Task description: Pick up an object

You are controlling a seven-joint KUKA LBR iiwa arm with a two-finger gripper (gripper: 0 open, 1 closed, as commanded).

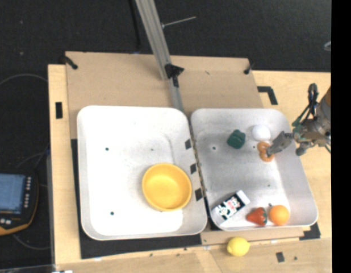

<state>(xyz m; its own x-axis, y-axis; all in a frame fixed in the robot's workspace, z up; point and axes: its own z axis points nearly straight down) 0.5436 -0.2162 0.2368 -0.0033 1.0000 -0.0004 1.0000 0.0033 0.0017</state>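
Observation:
The right bin [289, 178] holds a green block [237, 139], a white ball [260, 132] and a small orange piece [266, 152] near its far right side. A black-and-white box [231, 205], a red fruit [256, 216] and an orange [279, 214] lie along its near edge. My gripper [290, 145] hangs low over the bin's right rim, open. One finger [279, 143] points left, with its tip touching or just over the small orange piece. Nothing sits between the fingers.
A yellow bowl [167, 186] sits in the left bin [107, 129], toward its near right. A yellow lemon [238, 246] lies on the bench outside the right bin's front edge. A metal pole [158, 38] slants up from behind the bins.

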